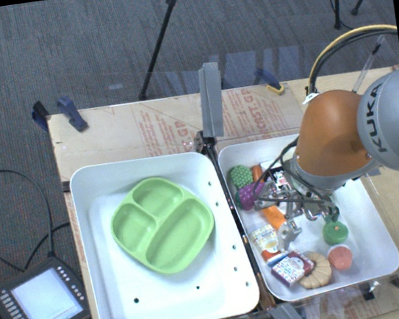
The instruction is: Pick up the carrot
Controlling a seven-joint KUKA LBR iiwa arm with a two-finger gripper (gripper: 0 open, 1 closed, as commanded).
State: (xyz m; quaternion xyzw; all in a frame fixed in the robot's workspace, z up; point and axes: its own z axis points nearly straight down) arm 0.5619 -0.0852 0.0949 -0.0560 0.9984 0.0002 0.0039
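The carrot [273, 217] is a short orange piece lying in the left half of the right bin [373, 200], just below a purple grape bunch [247, 195]. My gripper [289, 220] hangs low over the bin directly to the right of the carrot, very close to it. The orange wrist band and the gripper body hide part of the bin behind them. Nothing can be seen lifted off the bin floor.
The right bin also holds a green knobbly ball [241, 176], a yellow packet [265, 239], a red box [291, 268], a cookie [319, 271], a green round fruit [335, 231] and a pink round piece [340, 256]. A green divided plate [163, 224] lies in the left bin [102, 281].
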